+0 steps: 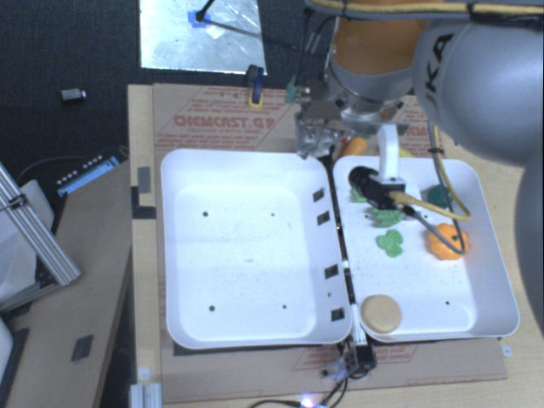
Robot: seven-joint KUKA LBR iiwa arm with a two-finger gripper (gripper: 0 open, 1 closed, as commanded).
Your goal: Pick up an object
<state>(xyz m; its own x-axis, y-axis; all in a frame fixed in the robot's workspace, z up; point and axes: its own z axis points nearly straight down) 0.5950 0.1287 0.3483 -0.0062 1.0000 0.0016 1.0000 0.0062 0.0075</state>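
Left bin (183, 228) bare; gripper (316, 138) hangs over its far-right rim.

Left bin (246, 253) wide open; right bin (489, 304) crowded at twelve o'clock, orange ball (445, 243) at three, tan disc (382, 314) at seven.

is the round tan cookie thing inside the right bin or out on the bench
Inside. The round tan piece lies flat on the floor of the right bin, in its near left corner.

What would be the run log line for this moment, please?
arm: over right bin | gripper: at far rim | tan disc: near corner | orange ball: untouched
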